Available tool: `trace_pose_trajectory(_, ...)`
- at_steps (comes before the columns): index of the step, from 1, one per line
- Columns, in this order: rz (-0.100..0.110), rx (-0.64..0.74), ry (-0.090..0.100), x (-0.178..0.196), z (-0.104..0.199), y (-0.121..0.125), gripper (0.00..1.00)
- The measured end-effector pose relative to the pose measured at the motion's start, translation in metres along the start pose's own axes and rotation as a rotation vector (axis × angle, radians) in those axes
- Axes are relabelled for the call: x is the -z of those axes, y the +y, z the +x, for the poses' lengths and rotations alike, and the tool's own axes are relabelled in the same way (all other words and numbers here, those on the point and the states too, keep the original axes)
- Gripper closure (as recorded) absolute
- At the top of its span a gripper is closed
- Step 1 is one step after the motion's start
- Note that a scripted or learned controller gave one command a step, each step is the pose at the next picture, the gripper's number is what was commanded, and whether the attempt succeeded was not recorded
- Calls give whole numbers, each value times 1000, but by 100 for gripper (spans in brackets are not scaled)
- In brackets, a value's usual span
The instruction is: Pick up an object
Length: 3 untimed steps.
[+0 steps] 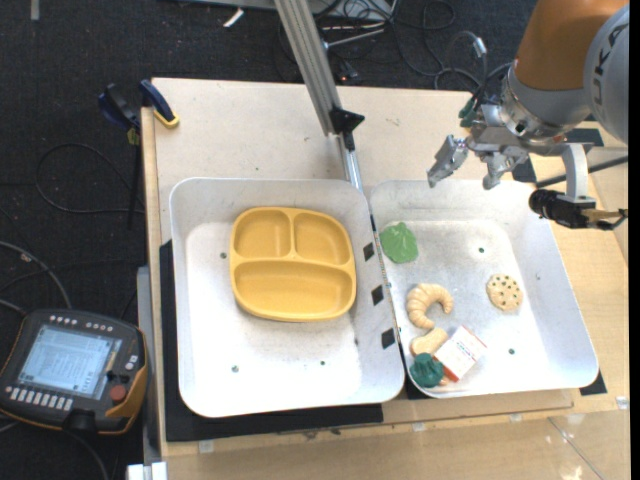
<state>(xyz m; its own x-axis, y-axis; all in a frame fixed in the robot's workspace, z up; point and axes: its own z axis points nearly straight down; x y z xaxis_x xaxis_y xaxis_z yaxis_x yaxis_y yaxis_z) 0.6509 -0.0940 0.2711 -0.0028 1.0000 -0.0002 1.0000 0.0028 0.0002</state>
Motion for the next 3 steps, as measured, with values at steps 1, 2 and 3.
trace_pose_trajectory(1,0,0,0,0,0,0,0)
trace_pose_trajectory(2,4,-1,0,-44,4,0,0)
trace_pose_trajectory(3,6,-4,0,-103,-4,-6,0)
